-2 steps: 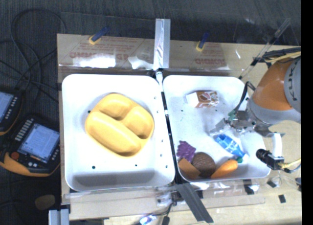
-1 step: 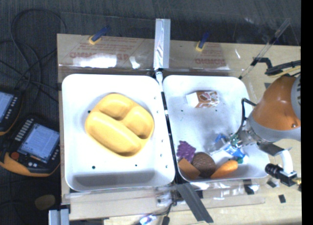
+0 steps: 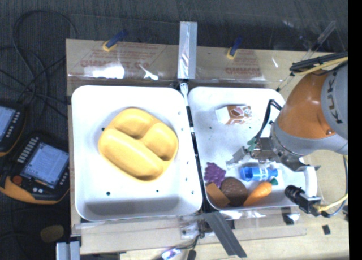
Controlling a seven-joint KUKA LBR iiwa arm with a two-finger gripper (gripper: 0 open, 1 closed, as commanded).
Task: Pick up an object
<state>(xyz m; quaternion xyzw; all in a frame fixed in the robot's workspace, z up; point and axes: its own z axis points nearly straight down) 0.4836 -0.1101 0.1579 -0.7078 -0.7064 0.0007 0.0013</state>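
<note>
We see two shallow white bins side by side on the bench, and the arm (image 3: pixel 317 112) enters from the right of the frame, its orange band above the right bin (image 3: pixel 198 140). The gripper (image 3: pixel 255 152) hangs low over the lower middle of that bin, just above a small blue bottle (image 3: pixel 257 172) lying on its side; whether it touches the bottle we cannot tell, and how it is set we cannot tell either, since the wrist hides that part. Along the lower edge of the right bin lie an orange carrot (image 3: pixel 261 192), a dark brown rounded object (image 3: pixel 232 187) just left of it, a brown piece (image 3: pixel 216 195) at the lower left corner, and a purple grape cluster (image 3: pixel 214 171) above that. Near the top of this bin rests a small white and red packet (image 3: pixel 237 112), well apart from the rest. The left bin (image 3: pixel 85 196) holds one large yellow object (image 3: pixel 137 143) at its centre.
</note>
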